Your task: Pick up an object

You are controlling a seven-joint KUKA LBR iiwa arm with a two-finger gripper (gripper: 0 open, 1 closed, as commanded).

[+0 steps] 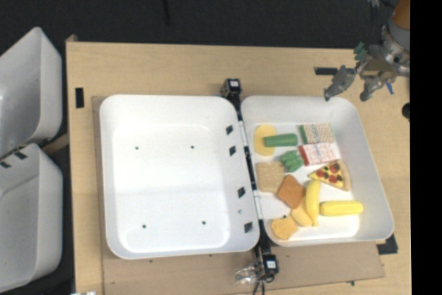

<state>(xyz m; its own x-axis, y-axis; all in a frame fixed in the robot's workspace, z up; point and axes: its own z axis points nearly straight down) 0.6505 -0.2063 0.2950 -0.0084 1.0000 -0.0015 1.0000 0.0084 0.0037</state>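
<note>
Nearest the lens, a small metal clip (253, 275) is seen at the bench's front edge, below the seam between the two bins. Left bin (166, 114) is seen bare white. Right bin (362, 148) is packed with toy food: a green piece (280, 140) lying over a yellow disc (263, 137), a patterned carton (318, 142), a pizza slice (330, 175), a cracker square (268, 176), an orange-brown wedge (291, 191), a banana (312, 202), a yellow block (340, 208) and an orange chunk (284, 227) at the front. Pieces are touching or overlapping throughout.

Arm is seen entering at upper right, wrist angled down and to the left. Gripper (352, 85) is held above the bench just behind the right bin's back corner, apart from every object. Fingers (335, 87) are spread wide, with nothing between them
</note>
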